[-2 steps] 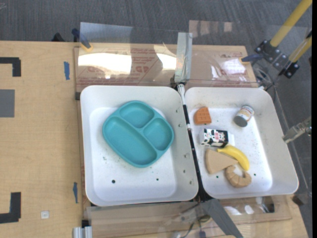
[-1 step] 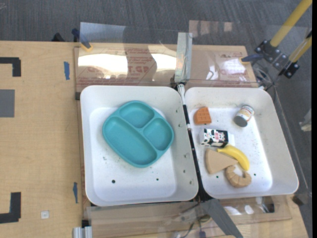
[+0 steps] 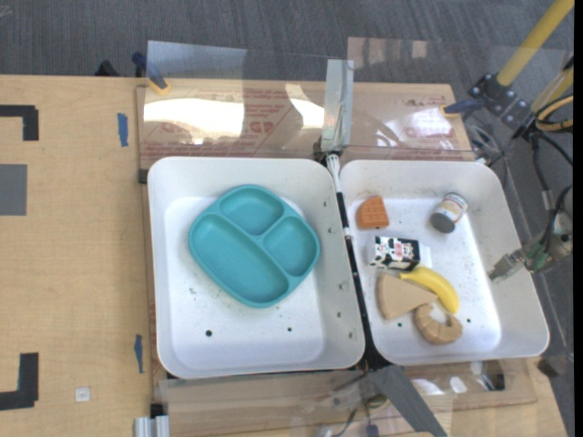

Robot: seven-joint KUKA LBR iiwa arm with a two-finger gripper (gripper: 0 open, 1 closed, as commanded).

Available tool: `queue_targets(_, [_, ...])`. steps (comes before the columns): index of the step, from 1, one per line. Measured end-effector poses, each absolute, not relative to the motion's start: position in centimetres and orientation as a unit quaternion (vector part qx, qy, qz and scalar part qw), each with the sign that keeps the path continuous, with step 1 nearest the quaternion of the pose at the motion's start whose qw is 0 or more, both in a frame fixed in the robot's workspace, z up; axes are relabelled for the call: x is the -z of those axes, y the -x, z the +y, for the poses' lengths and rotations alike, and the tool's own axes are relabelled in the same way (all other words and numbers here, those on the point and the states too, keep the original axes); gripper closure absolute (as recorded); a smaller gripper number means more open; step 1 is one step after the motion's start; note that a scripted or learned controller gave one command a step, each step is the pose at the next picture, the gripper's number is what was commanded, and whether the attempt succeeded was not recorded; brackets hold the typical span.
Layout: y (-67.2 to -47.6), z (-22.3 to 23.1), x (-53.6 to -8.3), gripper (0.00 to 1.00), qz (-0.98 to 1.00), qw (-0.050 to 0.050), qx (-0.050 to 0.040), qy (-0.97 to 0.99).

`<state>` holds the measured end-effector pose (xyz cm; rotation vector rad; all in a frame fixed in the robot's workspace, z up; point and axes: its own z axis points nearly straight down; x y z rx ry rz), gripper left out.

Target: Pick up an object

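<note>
The right bin (image 3: 521, 335) holds several small items. An orange waffle-like square (image 3: 372, 213) lies near its left wall, and a small grey can (image 3: 448, 213) lies on its side at the back right. In the middle lies a black-and-white patterned carton (image 3: 395, 251). A yellow banana (image 3: 432, 286) lies in front of the carton, overlapping a tan wedge-shaped slice (image 3: 393, 297). A brown curved pastry (image 3: 438, 327) rests at the front. A teal divided plate (image 3: 253, 244) lies in the left bin (image 3: 173, 340).
Clear plastic panels (image 3: 219, 107) stand behind both bins, with a metal divider (image 3: 337, 107) between them. A yellow pole (image 3: 544, 25) with a black clamp and cables (image 3: 545, 244) stands just outside the right bin's right edge. The wooden bench (image 3: 64, 244) extends to the left.
</note>
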<state>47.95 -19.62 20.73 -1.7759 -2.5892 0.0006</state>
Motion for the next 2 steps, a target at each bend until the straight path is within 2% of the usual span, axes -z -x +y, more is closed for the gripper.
queue_targets(1, [-48.03,-21.65,-24.77,1.0,-0.77,-0.002,0.0003,0.638])
queue_targets(2, [-48.95,-21.62,-25.29,1.0,-0.933,-0.003,-0.0001,0.36])
